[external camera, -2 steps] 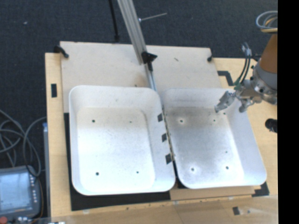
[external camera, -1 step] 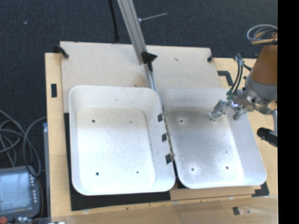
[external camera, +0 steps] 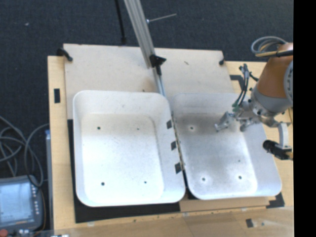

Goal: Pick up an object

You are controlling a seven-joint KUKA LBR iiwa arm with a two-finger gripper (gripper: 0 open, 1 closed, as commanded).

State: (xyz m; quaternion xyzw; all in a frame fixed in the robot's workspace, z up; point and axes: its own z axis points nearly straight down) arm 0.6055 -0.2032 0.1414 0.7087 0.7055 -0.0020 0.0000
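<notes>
tool (external camera: 232, 121) hung over right bin (external camera: 256, 181); grip state could not be told | bins shallow, white, speckled, round-cornered | tabletop (external camera: 57, 132) pale wood

1. The light is even and fairly bright, and seems to come from overhead; nothing casts a long shadow.
2. The two white bins (external camera: 123, 147) are the brightest areas, close to washed out along their rims, though no hard glare spot shows.
3. The bin floors look grey and speckled, darker toward the middle of the frame.
4. A thin dark shadow runs under the bins' lower edges on the tabletop (external camera: 59, 132).
5. The carpet (external camera: 49, 14) across the top of the frame is dark and grainy.
6. The whole picture is soft and low in detail; the arm (external camera: 274, 88) at the right edge is blurred, its small parts hard to tell apart.
</notes>
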